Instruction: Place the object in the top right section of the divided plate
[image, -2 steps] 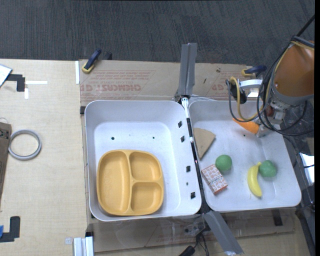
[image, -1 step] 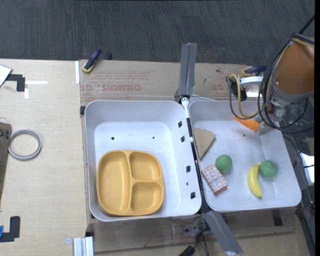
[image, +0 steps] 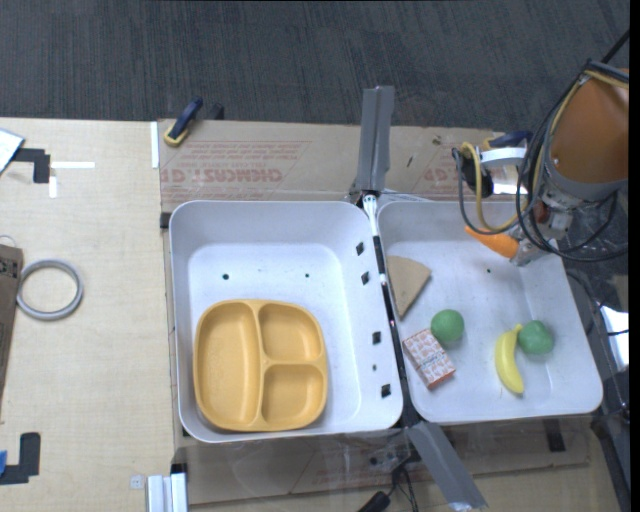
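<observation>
2 white bins sit side by side. The gripper (image: 522, 248) hangs over the right bin's (image: 560, 400) far edge — whether it grips the orange object (image: 492, 240) beside it, I cannot tell. The yellow divided plate (image: 262, 364) lies well left — in the left bin (image: 260, 240).

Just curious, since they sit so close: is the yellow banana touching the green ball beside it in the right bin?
Touching, or nearly. The camera view shows the yellow banana with its upper tip against the green ball, with no gap visible between them.

Dark grey carpet floor (image: 250, 55) lies behind a pale wooden bench (image: 90, 380).
</observation>
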